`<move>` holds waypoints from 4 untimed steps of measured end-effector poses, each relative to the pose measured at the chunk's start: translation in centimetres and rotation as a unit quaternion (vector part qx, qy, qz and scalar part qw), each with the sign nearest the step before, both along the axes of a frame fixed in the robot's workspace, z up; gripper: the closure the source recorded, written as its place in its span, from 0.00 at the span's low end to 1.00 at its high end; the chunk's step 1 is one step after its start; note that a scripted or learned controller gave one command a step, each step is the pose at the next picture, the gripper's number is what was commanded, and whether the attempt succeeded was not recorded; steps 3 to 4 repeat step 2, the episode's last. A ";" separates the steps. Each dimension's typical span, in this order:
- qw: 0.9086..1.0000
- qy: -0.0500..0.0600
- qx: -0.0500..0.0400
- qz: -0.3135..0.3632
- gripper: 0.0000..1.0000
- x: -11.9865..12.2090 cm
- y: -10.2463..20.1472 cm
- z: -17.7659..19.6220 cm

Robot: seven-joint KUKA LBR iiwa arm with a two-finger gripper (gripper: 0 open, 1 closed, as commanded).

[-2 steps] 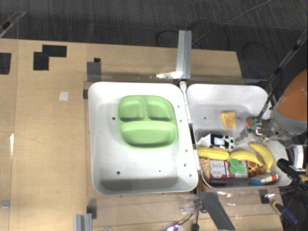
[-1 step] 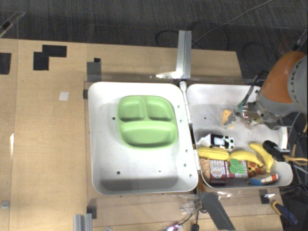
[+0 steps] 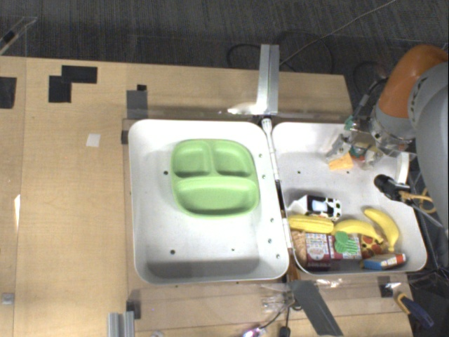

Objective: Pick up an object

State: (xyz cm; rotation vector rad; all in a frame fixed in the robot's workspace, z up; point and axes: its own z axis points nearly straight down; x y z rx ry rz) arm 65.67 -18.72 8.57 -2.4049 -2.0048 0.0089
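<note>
Two shallow white bins are seen from above, side by side on a wooden bench. The arm enters from the right, and its gripper (image 3: 359, 144) is lowered into the far part of the right bin (image 3: 309, 142). Whether the gripper is spread or closed cannot be told from this view.

A small orange wedge-shaped object (image 3: 342, 162) lies on the bin floor just beside the gripper, on its near-left side. It appears to touch the gripper's lower edge or sit right against it, but it is not seen between the fingers.

The rest of the right bin's contents are gathered along its near side, well apart from the gripper. A small black-and-white item (image 3: 323, 206) lies near the dividing wall. Just in front of it a long banana (image 3: 330, 225) is laid sideways, and a second, curved banana (image 3: 384, 226) lies to its right. A printed snack packet (image 3: 317, 248) and a green-labelled packet (image 3: 347, 243) are crowded below them, with a red-and-blue marker (image 3: 387, 262) at the near rim.

In the left bin (image 3: 151, 209), a green divided tray (image 3: 213, 175) with three compartments is placed near the centre.
</note>
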 end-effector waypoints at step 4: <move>1.000 -0.007 -0.002 0.029 1.00 1.4 6.7 12.6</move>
